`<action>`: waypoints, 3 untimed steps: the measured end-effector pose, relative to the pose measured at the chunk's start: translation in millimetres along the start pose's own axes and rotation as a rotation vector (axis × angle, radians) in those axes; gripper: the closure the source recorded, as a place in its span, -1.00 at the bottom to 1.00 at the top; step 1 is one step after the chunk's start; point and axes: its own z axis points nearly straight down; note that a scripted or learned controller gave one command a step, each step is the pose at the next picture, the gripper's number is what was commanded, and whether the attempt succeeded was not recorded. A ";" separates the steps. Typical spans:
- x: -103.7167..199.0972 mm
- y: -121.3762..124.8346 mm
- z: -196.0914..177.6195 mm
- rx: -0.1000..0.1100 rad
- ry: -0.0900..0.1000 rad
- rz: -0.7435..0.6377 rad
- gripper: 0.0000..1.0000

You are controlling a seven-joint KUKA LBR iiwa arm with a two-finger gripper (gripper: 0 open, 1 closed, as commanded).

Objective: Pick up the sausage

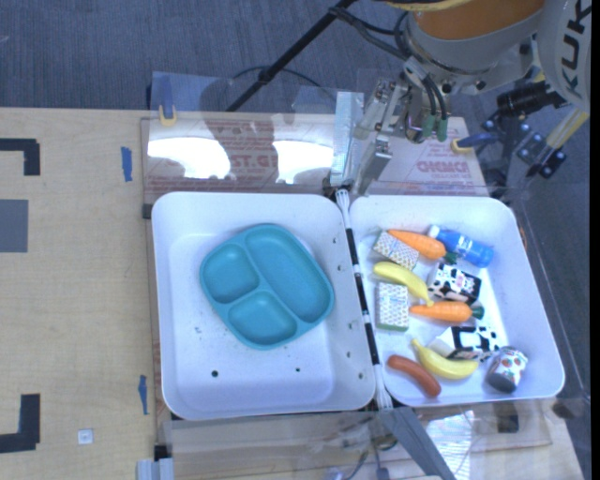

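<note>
Spanning most of the view — a pale wooden surface (pixel 75 281) carrying two shallow white bins side by side. Sitting in the left bin (pixel 178 375), a teal sectioned plate (pixel 266 284), tilted a little on the bin floor. Crowding the right bin (pixel 534 309): two carrots (pixel 418 244), two bananas (pixel 401 279), a blue bottle (pixel 464 247), a couple of black-and-white patterned items (pixel 455 281), a pale checked block (pixel 392 306) and a small grey object (pixel 504 369) at the near right corner. Hanging above the far edge, over the seam between the bins, the end effector (pixel 367 159) on the grey arm with its orange band (pixel 473 19) — gripping nothing, though whether spread or closed, cannot tell. Lying at the near left corner of the right bin, the sausage (pixel 413 374), just beside a banana and well apart from the end effector.
</note>
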 end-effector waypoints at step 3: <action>-2.7 50.0 -49.9 -0.002 -0.002 -0.586 -1.00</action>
